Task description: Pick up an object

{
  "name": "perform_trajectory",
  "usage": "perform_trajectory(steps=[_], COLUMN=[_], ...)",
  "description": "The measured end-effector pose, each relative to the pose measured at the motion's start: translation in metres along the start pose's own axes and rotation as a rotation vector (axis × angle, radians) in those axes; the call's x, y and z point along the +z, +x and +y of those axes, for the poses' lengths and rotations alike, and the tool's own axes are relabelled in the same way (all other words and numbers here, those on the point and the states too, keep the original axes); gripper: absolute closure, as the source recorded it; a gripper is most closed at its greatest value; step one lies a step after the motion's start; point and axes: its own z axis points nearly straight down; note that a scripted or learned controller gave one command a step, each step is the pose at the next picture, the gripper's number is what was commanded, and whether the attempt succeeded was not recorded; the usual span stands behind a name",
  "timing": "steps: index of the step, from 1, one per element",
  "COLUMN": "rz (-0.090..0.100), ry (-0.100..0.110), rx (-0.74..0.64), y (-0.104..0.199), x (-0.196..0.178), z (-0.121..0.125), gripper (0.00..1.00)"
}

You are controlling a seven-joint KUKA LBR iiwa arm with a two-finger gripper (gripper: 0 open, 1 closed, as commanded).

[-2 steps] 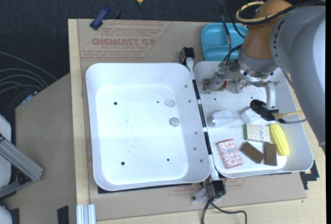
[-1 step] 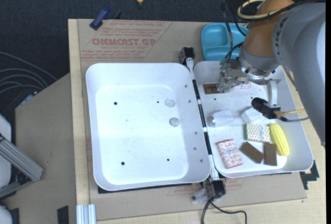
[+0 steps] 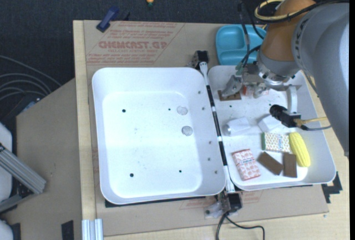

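Because the pickable items lie clustered in the right bin [image 3: 327, 169], namely a corn cob [image 3: 300, 148], a red packet [image 3: 245, 164] and brown blocks [image 3: 270, 163], the gripper [image 3: 244, 85] sits low over its far end; whether anything is held cannot be told.

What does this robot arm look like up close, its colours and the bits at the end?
The arm is a thick, rounded grey tube with an orange band above the wrist. Below the band sits a pale metallic wrist piece carrying the gripper, a small assembly of grey and dark parts. Black and yellow cables loop around the orange section.
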Motion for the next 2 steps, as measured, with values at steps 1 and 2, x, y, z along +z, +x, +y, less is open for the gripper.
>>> perform_trajectory(steps=[1,2], rz=[0.0,0.0], ry=[-0.002,-0.002], rx=[0.0,0.0], y=[0.0002,0.0002], x=[-0.0103,-0.0102], z=[0.0006,0.0005], gripper=[1.0,0.0])
